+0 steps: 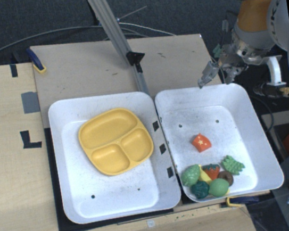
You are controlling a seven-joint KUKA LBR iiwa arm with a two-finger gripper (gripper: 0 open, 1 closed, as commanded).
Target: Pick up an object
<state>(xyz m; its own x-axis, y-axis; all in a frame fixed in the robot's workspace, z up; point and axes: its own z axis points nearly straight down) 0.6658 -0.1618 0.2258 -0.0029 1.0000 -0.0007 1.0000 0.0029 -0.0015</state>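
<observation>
Camera view — red block (202, 142) lying tilted, tool (211, 74) above bin rim (199, 88) — state unclear

No readable txt, labels, brand names or nos. anywhere on the desk (11, 159), the two white bins (64, 151) or the yellow tray (116, 140). The black tape bits (27, 139) on the desk are plain shapes, not letters. The small red block (201, 142) has a tiny pale mark on top, too small to read.
</observation>
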